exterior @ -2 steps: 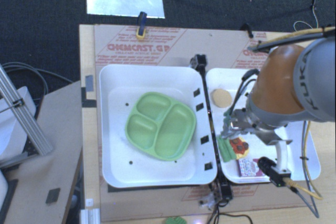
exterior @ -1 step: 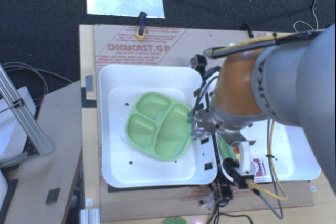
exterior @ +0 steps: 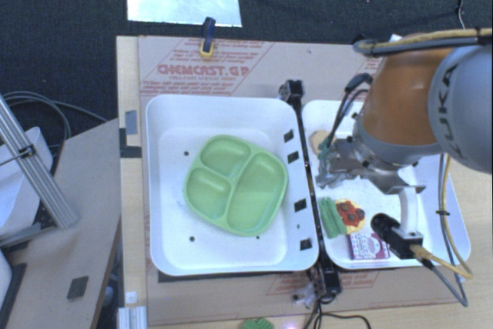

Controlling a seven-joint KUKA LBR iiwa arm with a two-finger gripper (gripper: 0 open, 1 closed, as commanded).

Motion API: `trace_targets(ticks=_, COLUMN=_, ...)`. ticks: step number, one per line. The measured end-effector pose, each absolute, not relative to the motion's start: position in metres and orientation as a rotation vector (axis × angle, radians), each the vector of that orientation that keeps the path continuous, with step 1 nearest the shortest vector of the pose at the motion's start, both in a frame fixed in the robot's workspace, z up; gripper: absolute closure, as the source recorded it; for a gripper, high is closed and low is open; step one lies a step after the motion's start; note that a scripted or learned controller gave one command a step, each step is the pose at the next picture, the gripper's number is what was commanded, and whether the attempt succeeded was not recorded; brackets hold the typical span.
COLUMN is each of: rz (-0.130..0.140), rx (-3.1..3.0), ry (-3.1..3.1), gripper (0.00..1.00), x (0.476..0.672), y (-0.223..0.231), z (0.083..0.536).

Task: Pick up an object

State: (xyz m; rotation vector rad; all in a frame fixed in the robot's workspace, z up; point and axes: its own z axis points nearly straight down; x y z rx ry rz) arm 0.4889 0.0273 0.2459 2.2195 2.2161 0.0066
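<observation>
The grey metal two-finger gripper (exterior: 333,166) hangs over the left half of the right shallow white plastic bin (exterior: 454,223); whether it is released or clenched cannot be told. Beneath it, toward the bin's near edge, lie one green flat strip (exterior: 331,216), one yellow-and-red printed card (exterior: 351,213) and one small pink-and-white packet (exterior: 367,246), crowded enough that a descent may nudge neighbours. One green three-compartment plastic plate (exterior: 236,184) sits mid-floor in the left white bin (exterior: 169,127).
</observation>
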Motion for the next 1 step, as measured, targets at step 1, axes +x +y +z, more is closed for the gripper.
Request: trace_targets(ticks=1, rz=-0.004, rx=2.217, ry=2.232, gripper=1.0, x=0.4852, y=0.0753, z=0.1805)
